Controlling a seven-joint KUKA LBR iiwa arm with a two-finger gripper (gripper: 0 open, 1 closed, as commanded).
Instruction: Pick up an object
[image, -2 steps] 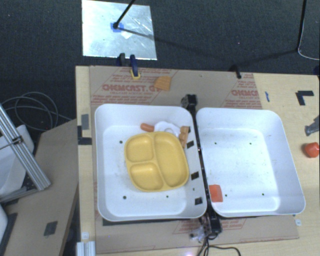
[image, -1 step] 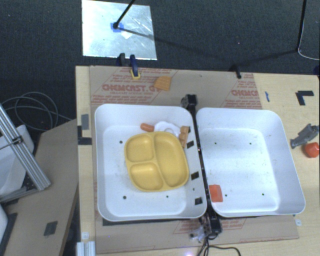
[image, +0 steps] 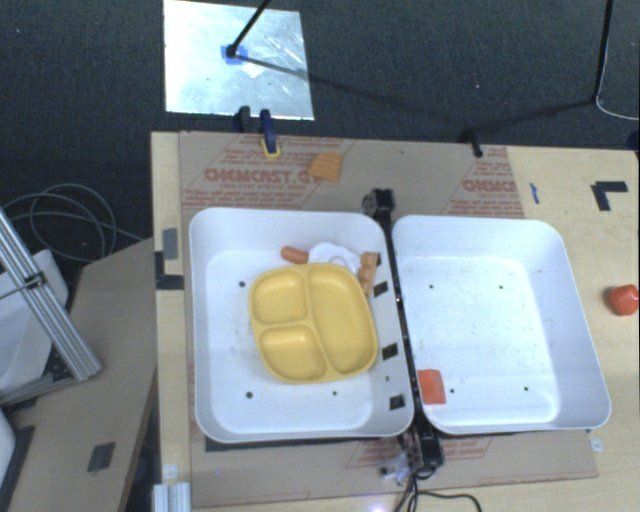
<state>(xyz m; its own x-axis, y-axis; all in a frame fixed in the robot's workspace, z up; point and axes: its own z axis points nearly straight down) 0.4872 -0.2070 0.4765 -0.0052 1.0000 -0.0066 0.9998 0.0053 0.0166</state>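
Observation:
A yellow three-compartment plate lies in the middle of the left white bin. Behind it lie a small orange sausage-shaped piece, a white object and a small tan block near the bin's right wall. The right white bin holds a small orange block at its front left corner.
On the bench outside the bins lie a tan piece at the back and an orange object at the far right. A blue and yellow clamp sits at the bench's back edge. A black divider runs between the bins.

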